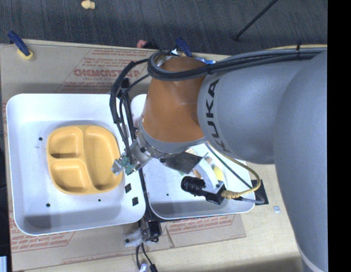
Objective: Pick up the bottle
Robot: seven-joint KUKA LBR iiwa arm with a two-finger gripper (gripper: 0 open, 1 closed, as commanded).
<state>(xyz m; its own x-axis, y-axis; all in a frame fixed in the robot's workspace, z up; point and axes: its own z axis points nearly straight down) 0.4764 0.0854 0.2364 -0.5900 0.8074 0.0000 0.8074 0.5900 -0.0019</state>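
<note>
Grey arm (266,112) with orange band (172,103), entering from the right and covering most of the right white bin (181,208). Claw (123,165) low over the divider between the two bins, at the right edge of the yellow compartment tray (82,158); small teal-tinted part at its tip, finger spacing not discernible, no object seen between them. Tray just left of the claw, lying flat in the left white bin (22,152). Right of the claw and slightly lower, under the wrist: a pale object with yellow parts (212,169), possibly the bottle, largely hidden. Beside it, a black cylindrical camera unit (201,187) with yellow cable (243,192). Brown desk (96,67) beneath both bins.
</note>
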